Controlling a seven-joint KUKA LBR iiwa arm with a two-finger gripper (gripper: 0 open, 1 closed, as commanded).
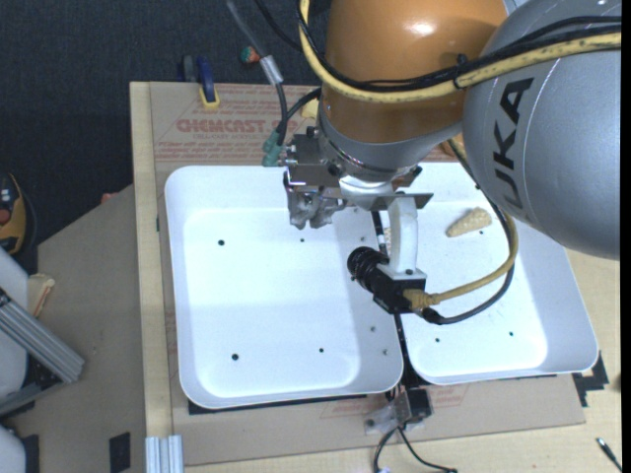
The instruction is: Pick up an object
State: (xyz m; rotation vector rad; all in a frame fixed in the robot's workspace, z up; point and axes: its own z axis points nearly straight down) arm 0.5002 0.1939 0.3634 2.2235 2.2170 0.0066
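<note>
While the gripper (pixel 311 213) hangs low over the back right corner of the left bin (pixel 246 304), nothing is seen held in it, so the pick reads as not yet done. Its underside is a dark metal cluster at this slant, so I cannot tell whether it is released or clenched. Left side first: the board (pixel 148 225) under the bins is flat tan sheet with red print along its far edge. The left bin is shallow, smooth white plastic with rounded corners and a raised lip, and a few small dark dots mark its floor. The arm (pixel 414 47) comes in above the gripper, with a glossy orange dome over a grey metal collar and a matte grey casing to the right. A braided tan hose (pixel 488 282) loops down from it into a black plug near the seam between the bins. The right bin (pixel 493 338) is of the same white plastic. The only candidate object is the tan piece (pixel 468 223), small, stubby and rough-looking, lying flat on that bin's floor toward the back, well apart from the gripper. Judgement: reach, closure and lift all remain. The piece looks light and irregular, so a grasp may slip.
</note>
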